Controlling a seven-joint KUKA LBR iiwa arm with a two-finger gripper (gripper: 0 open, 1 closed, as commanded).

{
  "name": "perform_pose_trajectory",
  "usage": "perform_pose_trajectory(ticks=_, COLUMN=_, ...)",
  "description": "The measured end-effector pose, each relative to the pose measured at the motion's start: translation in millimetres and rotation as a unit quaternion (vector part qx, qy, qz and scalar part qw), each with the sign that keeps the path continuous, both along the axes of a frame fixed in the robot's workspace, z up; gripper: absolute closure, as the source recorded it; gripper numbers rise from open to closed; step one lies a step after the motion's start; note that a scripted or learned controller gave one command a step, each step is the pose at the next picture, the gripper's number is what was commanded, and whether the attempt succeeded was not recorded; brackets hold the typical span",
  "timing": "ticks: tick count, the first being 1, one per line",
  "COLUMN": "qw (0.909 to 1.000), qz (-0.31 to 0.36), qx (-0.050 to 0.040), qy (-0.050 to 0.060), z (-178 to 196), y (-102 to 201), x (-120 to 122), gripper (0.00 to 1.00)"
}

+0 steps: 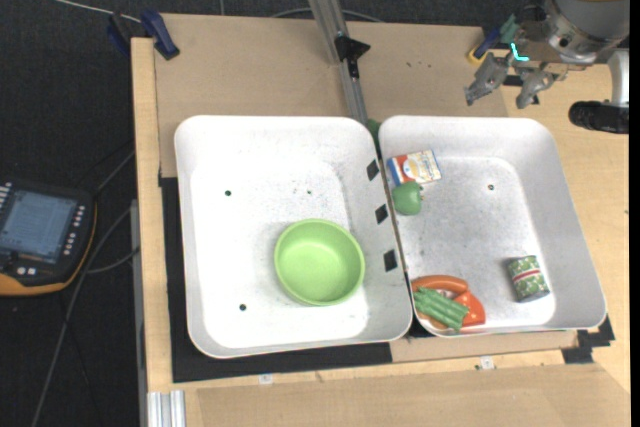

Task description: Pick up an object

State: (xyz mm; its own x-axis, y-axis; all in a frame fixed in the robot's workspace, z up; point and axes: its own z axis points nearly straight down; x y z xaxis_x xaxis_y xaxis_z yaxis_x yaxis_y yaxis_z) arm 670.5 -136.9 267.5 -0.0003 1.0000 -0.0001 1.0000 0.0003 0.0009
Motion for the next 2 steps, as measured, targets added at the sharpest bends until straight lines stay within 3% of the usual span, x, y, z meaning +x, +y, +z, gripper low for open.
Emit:
perform_pose_trajectory(ticks=1, qw=1.0, qz=0.0, qx=0.0, qy=0.0, z=0, y=0, x=0, gripper=0.0)
perform_pose_trajectory(ticks=2, qw=1.0, qz=0.0, qx=0.0004, qy=0.003, z=-63, y=0, x=1, gripper=0.0)
